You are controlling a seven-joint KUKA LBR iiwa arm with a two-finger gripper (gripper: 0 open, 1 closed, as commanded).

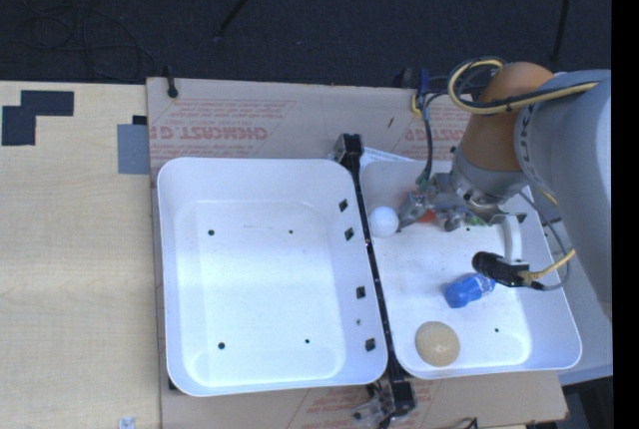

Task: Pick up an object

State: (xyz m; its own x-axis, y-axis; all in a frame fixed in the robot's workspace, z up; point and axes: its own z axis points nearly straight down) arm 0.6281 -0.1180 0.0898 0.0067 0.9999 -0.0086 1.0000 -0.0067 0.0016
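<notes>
So the arm (544, 133) comes in from the right and its jaws (436, 214) sit low near the back wall of the right bin (559, 357); honestly can't tell if they're spread or pinched. There's something reddish right at them (too small to make out). Three loose objects in that bin: a white ball (383, 220) hugging the divider edge, a blue cylinder (466, 290) mid-bin, and a tan round thing (437, 342) near the front wall. Left bin (180, 317) has lots of open floor. Two bins total on the table (70, 267).
</notes>
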